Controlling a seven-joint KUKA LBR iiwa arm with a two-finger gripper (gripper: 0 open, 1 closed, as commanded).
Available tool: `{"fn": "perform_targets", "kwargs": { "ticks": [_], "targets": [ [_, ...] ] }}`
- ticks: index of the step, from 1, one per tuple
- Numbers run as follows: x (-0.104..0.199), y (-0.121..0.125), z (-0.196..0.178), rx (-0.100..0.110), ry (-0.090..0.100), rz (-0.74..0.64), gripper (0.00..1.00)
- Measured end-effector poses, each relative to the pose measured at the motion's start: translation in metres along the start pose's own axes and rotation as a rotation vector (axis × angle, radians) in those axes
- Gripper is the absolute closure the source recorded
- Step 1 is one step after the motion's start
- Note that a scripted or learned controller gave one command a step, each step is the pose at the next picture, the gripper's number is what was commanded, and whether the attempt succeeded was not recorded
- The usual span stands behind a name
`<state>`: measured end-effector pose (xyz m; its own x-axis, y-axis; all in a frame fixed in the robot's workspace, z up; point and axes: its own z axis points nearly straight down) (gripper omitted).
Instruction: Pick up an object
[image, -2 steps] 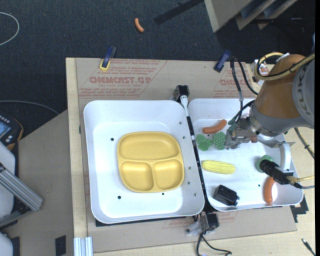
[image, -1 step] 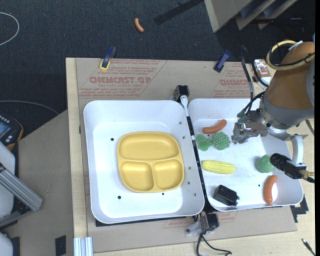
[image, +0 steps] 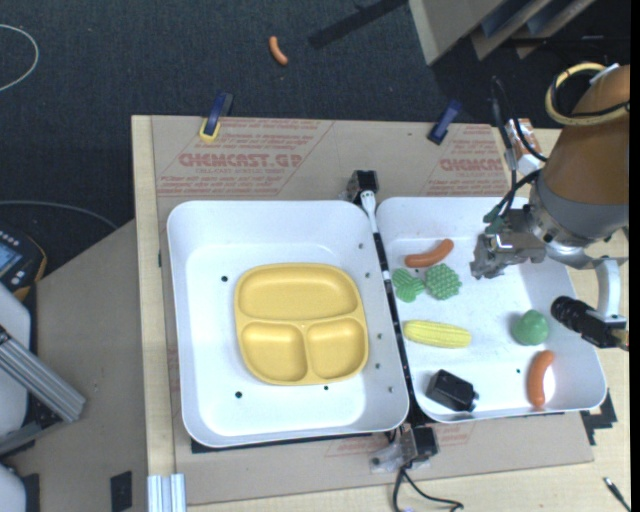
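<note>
Currently unstarted: pincer (image: 490, 258), finger state impossible to tell, hangs in right bin (image: 590, 385), upper centre. Nothing lifted. Sausage (image: 430, 253), broccoli (image: 443, 282), corn (image: 436, 334), green ball (image: 531, 326) lie loose nearby.

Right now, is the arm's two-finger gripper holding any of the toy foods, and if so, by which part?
Nothing is seen held. The two-finger gripper hangs over bare floor of the right white bin, apart from the orange sausage and green broccoli pieces to its left.
</note>
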<state>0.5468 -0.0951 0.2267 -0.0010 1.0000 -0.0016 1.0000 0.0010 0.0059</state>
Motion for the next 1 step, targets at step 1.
{"fn": "perform_targets", "kwargs": {
  "ticks": [1],
  "targets": [
    [0.0394,-0.0155,-0.0020,0.008,0.004,-0.003,1.00]
  ]
}}
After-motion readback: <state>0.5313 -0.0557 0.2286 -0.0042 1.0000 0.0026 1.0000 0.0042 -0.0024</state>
